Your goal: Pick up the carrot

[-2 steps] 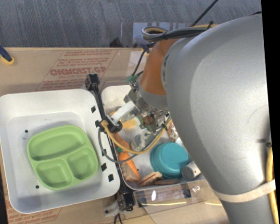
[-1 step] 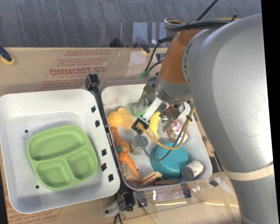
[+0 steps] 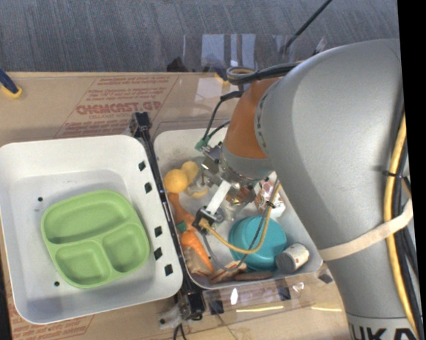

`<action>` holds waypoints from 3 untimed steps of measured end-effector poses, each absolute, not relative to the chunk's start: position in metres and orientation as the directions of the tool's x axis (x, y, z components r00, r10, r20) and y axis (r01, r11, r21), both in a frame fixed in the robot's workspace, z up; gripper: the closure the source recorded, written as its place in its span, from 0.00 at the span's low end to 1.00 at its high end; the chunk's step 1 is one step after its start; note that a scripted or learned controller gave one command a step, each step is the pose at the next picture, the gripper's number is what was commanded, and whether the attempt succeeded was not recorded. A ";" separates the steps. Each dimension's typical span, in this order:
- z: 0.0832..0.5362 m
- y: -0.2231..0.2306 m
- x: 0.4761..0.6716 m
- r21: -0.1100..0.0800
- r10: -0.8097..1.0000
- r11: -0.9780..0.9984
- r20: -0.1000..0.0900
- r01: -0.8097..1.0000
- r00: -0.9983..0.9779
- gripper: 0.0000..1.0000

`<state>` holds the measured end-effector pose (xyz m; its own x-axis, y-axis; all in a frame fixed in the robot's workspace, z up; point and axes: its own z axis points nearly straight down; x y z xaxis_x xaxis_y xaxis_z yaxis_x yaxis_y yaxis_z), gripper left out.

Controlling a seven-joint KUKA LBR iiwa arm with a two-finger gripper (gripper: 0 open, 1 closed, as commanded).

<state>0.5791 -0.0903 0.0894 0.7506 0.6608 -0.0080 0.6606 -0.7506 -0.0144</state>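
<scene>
The carrot (image 3: 192,246), orange and long, lies along the left wall of the right bin (image 3: 173,143), toward its front corner. My gripper (image 3: 235,192) hangs over the middle of that bin, to the right of the carrot and a little behind it, and apart from it. The wrist and its fittings cover the gripper's tip. I see nothing held in it.
A yellow round fruit (image 3: 175,181) and a paler one (image 3: 190,169) sit behind the carrot. A teal bowl (image 3: 266,243) and a grey-white cylinder (image 3: 293,257) lie front right. Brown bits (image 3: 232,273) line the front wall. The left bin (image 3: 12,189) holds a green divided plate (image 3: 93,237).
</scene>
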 end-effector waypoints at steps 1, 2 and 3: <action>0.099 -0.091 0.579 -0.021 0.664 -0.747 -0.013 0.664 0.747 1.00; 0.192 0.003 0.506 -0.011 0.488 -0.873 -0.006 0.488 0.873 1.00; 0.236 0.019 0.476 -0.004 0.233 -0.972 -0.010 0.233 0.972 1.00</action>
